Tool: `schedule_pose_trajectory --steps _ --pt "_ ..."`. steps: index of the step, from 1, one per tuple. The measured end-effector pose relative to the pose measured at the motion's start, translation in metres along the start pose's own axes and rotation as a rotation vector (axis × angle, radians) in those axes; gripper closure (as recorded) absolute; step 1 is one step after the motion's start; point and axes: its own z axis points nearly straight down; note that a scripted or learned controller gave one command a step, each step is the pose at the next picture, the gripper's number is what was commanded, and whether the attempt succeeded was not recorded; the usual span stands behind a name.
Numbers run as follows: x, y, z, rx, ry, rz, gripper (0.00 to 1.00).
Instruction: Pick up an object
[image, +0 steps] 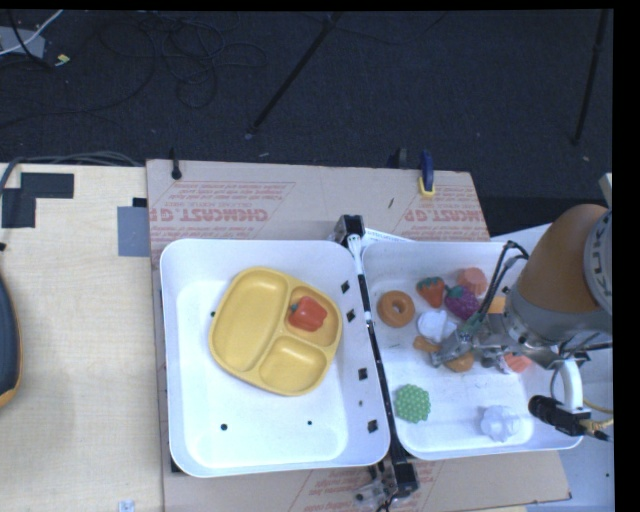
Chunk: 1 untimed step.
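My gripper (455, 352) is low in the right bin (452, 446), among a cluster of toy foods. An orange-brown piece (460, 364) lies right at its tip, partly hidden by it. Close by are a brown donut (397, 308), a white round piece (432, 324), a strawberry (432, 290), purple grapes (462, 302) and a peach-coloured piece (473, 280). A small red-orange piece (518, 363) sits just behind the gripper, under the wrist. Nearer the front of the bin lie a green bumpy ball (412, 403) and a white lumpy object (497, 423).
The left bin (200, 440) holds a yellow divided plate (255, 330) with a red pepper-like item (308, 314) in one compartment. A black-clipped divider (365, 340) separates the bins. The arm's grey body (565, 275) overhangs the right bin's right side.
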Motion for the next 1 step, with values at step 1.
schedule_pose_trajectory --steps 1 --pt "-0.006 -0.0014 -0.0084 -0.008 -0.017 0.004 1.0"
